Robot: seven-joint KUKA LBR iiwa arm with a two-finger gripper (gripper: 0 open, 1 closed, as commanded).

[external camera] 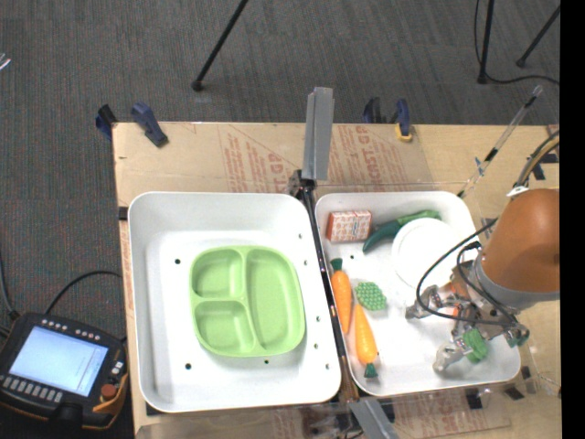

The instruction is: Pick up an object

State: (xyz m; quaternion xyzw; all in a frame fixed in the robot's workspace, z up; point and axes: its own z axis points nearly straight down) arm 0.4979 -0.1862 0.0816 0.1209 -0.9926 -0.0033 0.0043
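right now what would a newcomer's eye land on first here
The bright green three-compartment plastic plate lies alone in the left white bin. In the right white bin, two orange toy carrots lie along the left wall, while the grey arm's gripper hangs over the near right corner.

floor: grey carpet [110,44] | tripod legs [224,35] | bench: cardboard top [228,158] | blue clamps [146,122]

Red print runs across the bench's brown board [366,154] on the far side of the bins, but it is unreadable. The small orange box [348,225] bears print too small to read.
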